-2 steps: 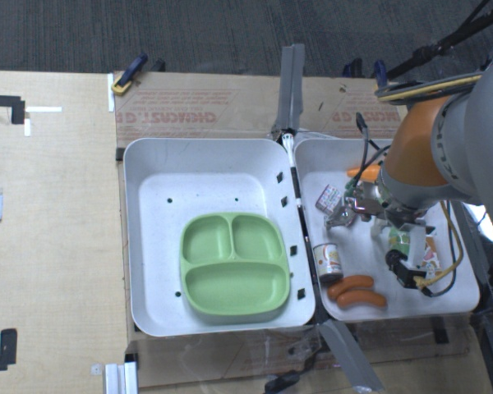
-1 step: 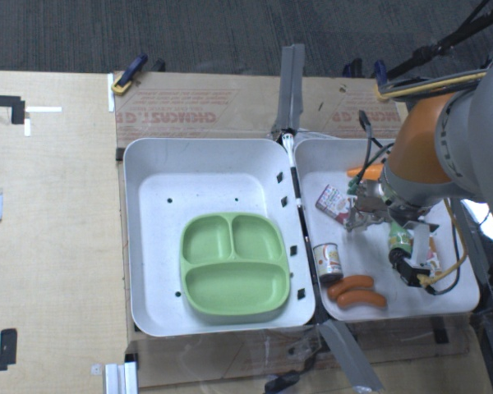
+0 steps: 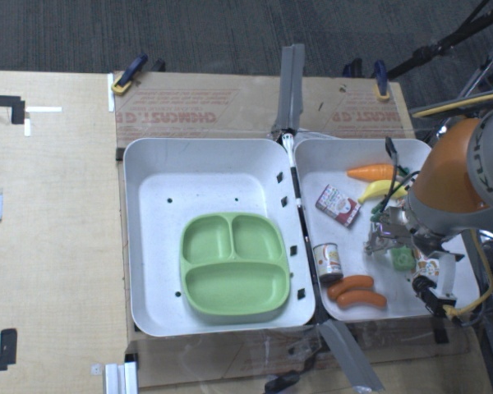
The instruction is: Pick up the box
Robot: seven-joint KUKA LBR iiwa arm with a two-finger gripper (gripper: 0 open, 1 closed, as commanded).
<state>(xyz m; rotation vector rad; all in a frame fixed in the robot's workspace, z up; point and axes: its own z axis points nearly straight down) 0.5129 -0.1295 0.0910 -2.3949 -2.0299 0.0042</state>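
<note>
The box [image 3: 338, 205] is a small pink and white carton lying flat in the upper left part of the right bin [image 3: 312, 158]. My gripper [image 3: 384, 238] hangs over the middle of that bin, to the right of the box and slightly nearer the front, apart from it. Nothing shows in its grasp. The grey arm with its orange band [image 3: 448, 175] comes in from the right and hides part of the bin's right side.
In the right bin lie a carrot [image 3: 371, 171], a banana [image 3: 380, 190], a small can [image 3: 327, 261], two sausages [image 3: 357, 290] and a green item [image 3: 403, 258] just beside the gripper. The left bin [image 3: 148, 179] holds a green divided plate [image 3: 234, 263].
</note>
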